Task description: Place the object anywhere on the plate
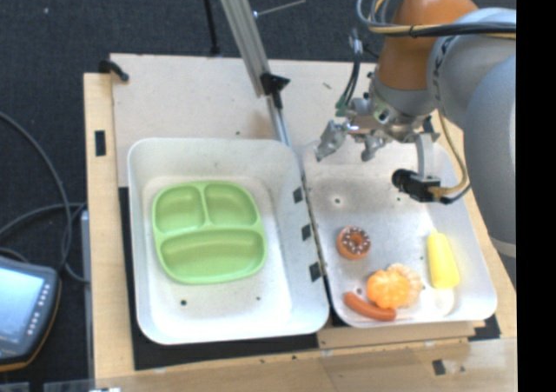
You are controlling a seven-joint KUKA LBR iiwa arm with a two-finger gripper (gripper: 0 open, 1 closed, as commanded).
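Left bin (143, 234): a green three-compartment plate (208, 231) lies flat near its centre. Right bin (395, 208): a donut (354, 242) at the middle, with a sausage (369, 307), an orange (393, 287) and a yellow corn cob (442, 261) along the near edge. The gripper (349, 145), fingers spread and holding nothing, hangs above the bin's far-left corner.
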